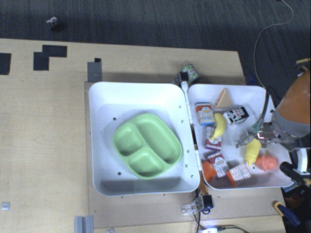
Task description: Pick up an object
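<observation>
The gripper (250, 136) is poised low in the right bin (257, 91), over the yellow bottle (252, 152) beside the orange ball (266, 162). Finger state cannot be told. A miss is risked: crowded neighbours could be nudged, the rounded bottle squeezed aside.

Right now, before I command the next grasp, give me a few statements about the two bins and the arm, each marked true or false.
1. The green divided plate lies in the left bin. True.
2. The banana lies in the left bin. False: it is in the right bin, among the small packages.
3. The gripper is over the right bin, close above the yellow bottle. True.
4. The arm reaches over the green plate. False: it comes in from the right and sits over the right bin.
5. The orange-pink ball lies beside the yellow bottle. True.
</observation>
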Motion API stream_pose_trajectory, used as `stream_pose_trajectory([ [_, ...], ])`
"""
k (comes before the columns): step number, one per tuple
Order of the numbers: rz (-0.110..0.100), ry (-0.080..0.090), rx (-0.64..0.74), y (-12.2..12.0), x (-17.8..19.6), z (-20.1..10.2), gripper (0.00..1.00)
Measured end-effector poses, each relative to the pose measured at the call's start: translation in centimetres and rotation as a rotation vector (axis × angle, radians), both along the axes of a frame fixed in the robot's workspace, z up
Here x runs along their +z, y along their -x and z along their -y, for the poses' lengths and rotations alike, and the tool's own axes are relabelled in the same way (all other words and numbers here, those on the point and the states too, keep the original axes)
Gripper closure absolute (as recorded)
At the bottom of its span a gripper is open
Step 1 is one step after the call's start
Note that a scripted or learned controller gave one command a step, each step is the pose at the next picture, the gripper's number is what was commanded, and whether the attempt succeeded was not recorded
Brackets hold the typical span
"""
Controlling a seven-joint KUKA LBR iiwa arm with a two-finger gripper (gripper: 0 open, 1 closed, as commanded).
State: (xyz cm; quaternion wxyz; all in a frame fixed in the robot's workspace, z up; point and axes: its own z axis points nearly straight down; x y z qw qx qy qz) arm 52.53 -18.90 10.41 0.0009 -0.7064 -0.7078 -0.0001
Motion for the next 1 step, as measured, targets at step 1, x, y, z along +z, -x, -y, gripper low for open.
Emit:
stream_pose_trajectory([
  [1,0.007,0.001,0.002,-0.26,1.21,-0.01,1.00],
])
